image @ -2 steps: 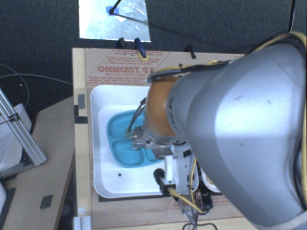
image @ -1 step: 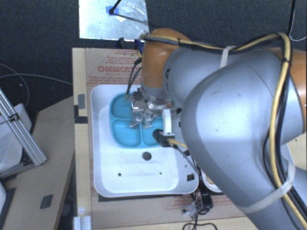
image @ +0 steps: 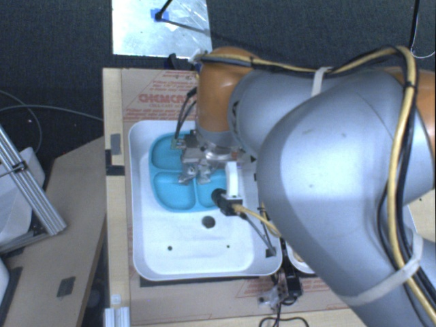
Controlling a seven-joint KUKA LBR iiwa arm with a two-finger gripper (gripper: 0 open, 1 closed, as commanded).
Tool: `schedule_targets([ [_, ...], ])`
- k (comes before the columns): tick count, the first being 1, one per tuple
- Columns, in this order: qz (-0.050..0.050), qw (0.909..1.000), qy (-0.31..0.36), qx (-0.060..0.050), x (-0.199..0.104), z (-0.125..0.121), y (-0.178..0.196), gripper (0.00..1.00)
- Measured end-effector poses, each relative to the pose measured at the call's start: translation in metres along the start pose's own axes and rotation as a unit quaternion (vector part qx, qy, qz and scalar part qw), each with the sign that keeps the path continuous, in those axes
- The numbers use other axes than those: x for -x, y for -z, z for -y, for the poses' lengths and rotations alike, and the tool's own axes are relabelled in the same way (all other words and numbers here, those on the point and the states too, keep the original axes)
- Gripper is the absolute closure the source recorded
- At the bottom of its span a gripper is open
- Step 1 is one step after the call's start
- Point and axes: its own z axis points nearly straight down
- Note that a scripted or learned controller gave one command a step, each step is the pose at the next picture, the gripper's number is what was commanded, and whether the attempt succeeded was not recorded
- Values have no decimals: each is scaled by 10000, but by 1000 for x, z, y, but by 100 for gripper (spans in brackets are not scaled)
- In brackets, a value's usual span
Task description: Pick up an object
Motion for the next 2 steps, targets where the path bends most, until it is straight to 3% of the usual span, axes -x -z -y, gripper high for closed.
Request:
schedule_targets([
  [1,67,9983,-15,578,14,60,374,100],
  [2,99,9990,2,427,-45,54,251,100],
])
